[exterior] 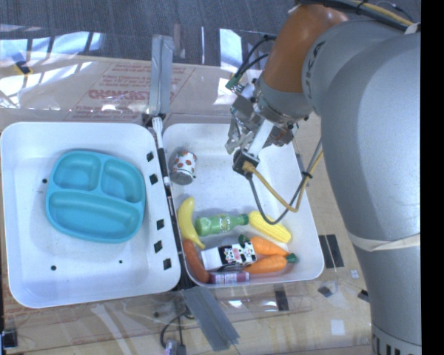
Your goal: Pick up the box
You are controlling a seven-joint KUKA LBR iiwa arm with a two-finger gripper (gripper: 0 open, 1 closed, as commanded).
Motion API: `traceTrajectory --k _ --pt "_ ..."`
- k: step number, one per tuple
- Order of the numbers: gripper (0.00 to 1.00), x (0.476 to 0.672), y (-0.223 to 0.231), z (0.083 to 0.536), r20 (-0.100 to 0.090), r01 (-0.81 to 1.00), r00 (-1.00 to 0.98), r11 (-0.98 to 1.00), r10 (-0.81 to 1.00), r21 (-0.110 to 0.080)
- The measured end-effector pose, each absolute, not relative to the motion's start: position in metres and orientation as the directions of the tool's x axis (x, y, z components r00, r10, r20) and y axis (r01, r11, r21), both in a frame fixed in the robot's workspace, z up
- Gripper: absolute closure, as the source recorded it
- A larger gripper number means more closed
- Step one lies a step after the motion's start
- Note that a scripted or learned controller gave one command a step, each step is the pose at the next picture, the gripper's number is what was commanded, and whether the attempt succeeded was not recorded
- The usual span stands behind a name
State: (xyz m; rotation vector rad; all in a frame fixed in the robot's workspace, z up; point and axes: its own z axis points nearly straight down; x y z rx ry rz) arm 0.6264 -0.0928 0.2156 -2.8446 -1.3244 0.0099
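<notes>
The box [233,255] is a small white carton with black cow spots. It lies on its side near the front edge of the right bin [303,198], wedged between a green bottle [220,223] and two carrots [270,256]. My gripper [238,135] hangs over the back middle of the right bin, well behind the box and apart from it, with nothing visibly in it.
Around the box lie a banana [186,220], a corn cob [270,228], a sausage [193,262] and a pink tube [229,277]. A small red-and-white can [183,166] stands at the bin's back left. The left bin [22,257] holds a blue divided plate [96,194].
</notes>
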Motion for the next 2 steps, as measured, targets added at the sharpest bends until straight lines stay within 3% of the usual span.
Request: traceTrajectory --k 1,2 --pt "1.00 0.621 -0.105 0.336 -0.002 0.352 0.936 -0.936 0.352 -0.002" --pt "1.00 0.640 -0.079 0.311 -0.002 0.204 0.979 -0.979 0.204 -0.001"
